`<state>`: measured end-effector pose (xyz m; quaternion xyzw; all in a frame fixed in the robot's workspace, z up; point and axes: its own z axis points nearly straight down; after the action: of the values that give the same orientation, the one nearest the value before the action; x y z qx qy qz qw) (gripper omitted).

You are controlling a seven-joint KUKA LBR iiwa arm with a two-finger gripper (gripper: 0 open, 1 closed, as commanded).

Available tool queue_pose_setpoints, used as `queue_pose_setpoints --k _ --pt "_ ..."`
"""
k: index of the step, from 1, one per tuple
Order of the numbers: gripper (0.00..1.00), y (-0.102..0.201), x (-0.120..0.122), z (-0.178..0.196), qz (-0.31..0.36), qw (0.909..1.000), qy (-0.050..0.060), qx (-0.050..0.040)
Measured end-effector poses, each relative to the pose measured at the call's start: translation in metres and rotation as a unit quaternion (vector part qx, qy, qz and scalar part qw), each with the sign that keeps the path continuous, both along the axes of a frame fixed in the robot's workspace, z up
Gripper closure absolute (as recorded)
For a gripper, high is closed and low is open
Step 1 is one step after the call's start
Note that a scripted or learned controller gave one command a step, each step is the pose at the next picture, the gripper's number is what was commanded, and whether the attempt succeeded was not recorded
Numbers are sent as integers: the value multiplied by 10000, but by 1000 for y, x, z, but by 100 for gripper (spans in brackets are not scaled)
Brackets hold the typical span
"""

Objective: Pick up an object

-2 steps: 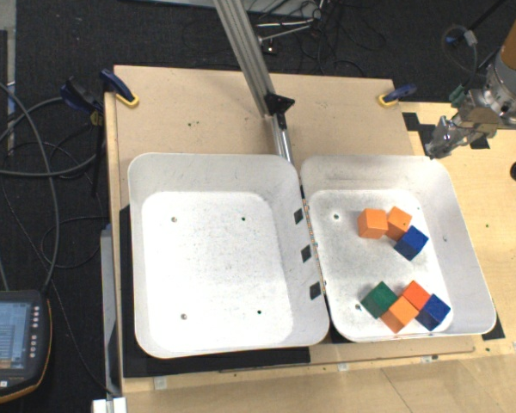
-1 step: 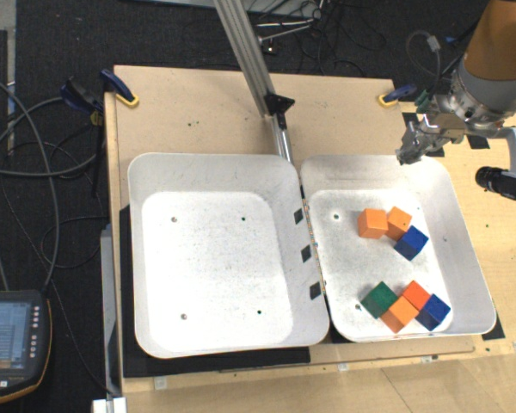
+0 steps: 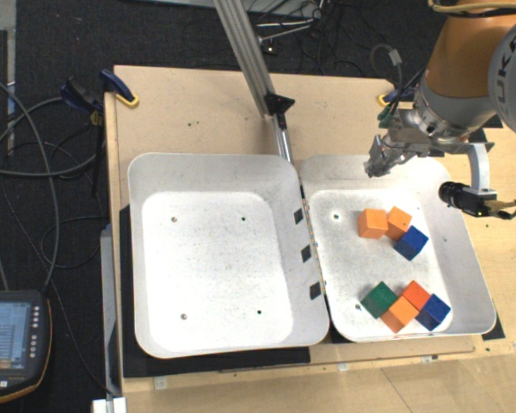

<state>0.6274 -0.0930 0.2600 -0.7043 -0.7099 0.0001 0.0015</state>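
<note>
The arm's tool [image 3: 380, 163] hangs over the right bin's [image 3: 344, 198] far edge on the table [image 3: 198, 110]; its grip cannot be judged. Orange, blue and green blocks [image 3: 385, 224] lie in two clusters in that bin.

End effector [image 3: 380, 163] hovers over right bin [image 3: 464, 256] holding seven blocks [image 3: 396, 265].

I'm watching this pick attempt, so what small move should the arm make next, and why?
Probably lower the gripper toward the nearest orange block. It sits over the far edge of the right bin, above the blocks with nothing between its fingers, and that block, beside a second orange block and a blue block, lies just below it in the view.
</note>
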Motion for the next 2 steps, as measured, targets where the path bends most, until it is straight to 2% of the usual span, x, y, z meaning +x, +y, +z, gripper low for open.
queue_pose_setpoints --k 1,2 --pt "100 60 -7 -15 4 10000 -2 2" --pt "100 118 -17 -9 7 10000 -7 -3"
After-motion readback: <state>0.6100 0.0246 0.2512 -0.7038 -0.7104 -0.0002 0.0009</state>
